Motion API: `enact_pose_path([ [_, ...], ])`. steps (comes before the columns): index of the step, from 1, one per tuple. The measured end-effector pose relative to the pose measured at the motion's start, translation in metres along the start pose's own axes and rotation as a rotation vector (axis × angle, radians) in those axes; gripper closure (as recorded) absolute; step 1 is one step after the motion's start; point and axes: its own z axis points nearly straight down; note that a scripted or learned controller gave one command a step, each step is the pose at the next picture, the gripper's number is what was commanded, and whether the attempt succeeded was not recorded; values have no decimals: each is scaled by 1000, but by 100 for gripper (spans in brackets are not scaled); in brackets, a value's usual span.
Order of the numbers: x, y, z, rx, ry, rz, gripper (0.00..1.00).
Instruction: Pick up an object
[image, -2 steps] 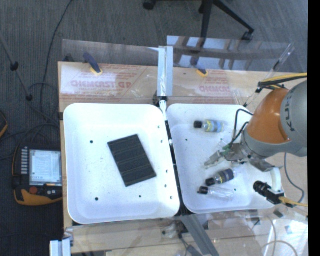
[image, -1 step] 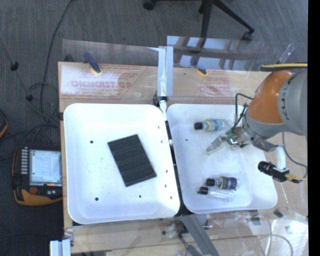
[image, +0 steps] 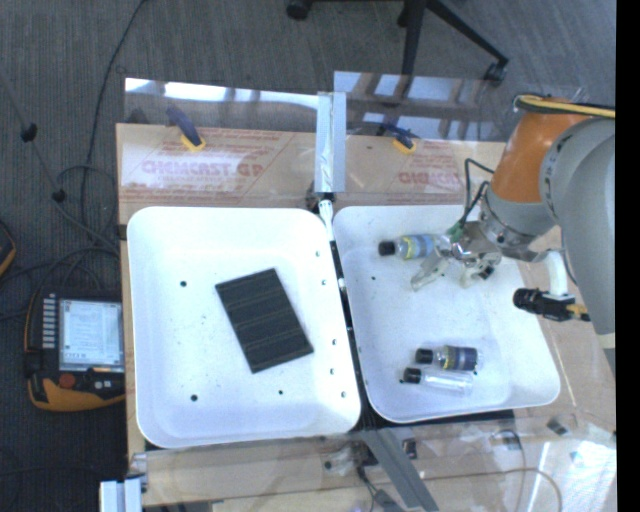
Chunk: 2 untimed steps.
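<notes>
In the right bin (image: 520, 390), a small bottle with a dark cap and a green-blue label (image: 408, 246) lies on its side near the back. My gripper (image: 446, 274) hangs just to the right of it and slightly nearer the front, low over the bin floor. Its fingers (image: 426, 277) are spread open with nothing between them. Two more small bottles lie side by side toward the front: a dark-capped one with a blue-and-yellow label (image: 452, 357) and a clear one (image: 438, 378). A dark grey ridged slab (image: 263, 319) lies flat in the left bin (image: 150, 400).
The grey arm with its orange band (image: 520, 165) comes in from the right over the right bin's back corner. A ridge (image: 342, 300) divides the two bins. A clear panel stands behind them. A yellow-edged handheld controller (image: 75, 350) lies on the floor at left.
</notes>
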Motion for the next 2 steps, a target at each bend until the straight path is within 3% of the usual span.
enact_pose_path([
  [1,46,37,2,-86,-42,-48,0],
  [2,89,42,3,-87,-41,-36,0],
])
